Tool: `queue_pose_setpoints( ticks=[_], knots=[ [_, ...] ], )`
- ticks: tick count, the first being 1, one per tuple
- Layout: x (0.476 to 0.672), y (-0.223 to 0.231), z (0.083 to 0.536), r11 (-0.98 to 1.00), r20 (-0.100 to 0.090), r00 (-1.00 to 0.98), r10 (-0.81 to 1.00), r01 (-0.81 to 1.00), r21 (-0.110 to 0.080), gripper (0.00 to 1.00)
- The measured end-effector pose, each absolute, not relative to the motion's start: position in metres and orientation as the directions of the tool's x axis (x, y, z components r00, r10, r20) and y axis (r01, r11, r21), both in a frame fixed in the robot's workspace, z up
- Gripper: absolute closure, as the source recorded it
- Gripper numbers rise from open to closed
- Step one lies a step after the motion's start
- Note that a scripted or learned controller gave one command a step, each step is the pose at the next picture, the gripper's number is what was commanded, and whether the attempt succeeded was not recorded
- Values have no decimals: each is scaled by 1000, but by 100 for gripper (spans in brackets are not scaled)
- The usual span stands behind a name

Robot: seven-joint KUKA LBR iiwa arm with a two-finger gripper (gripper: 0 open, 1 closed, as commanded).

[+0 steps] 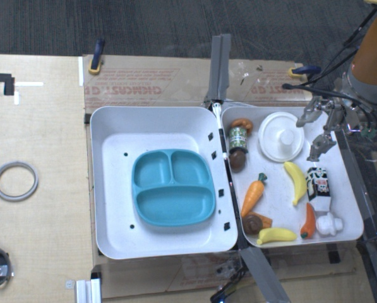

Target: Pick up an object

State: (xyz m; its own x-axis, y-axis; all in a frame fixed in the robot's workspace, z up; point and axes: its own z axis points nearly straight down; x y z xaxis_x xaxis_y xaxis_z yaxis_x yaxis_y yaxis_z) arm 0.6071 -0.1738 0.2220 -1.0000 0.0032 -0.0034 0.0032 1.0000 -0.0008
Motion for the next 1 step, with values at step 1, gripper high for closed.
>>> queue_pose_setpoints(
  ticks=[1],
  knots=[
    [566,-196,93,998,-4,-998,69,69,-1,0]
  ],
)
